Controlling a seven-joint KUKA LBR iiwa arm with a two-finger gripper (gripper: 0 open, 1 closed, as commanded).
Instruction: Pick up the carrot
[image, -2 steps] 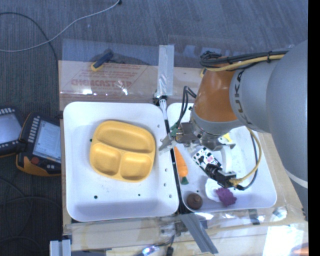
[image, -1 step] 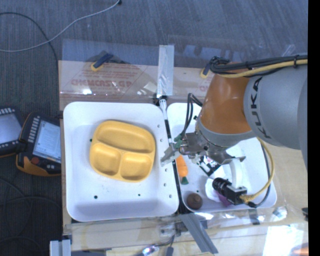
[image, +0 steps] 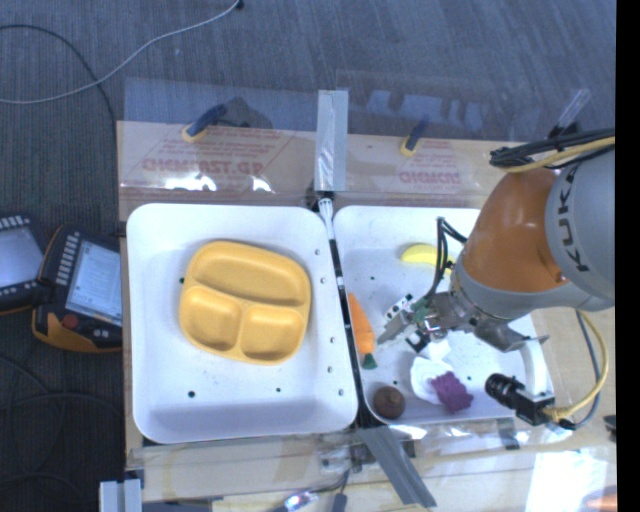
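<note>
The carrot, orange with a green tip at its near end, lies along the left wall of the right bin. My gripper hangs low over that bin, just right of the carrot and pointing toward it. Its fingers look slightly apart, and nothing sits between them. The grey arm with its orange band covers the right part of the bin.
A yellow compartment plate rests in the left bin. In the right bin lie a yellow banana-like piece, a brown round object and a purple item on a white disc. A teach pendant sits left of the bench.
</note>
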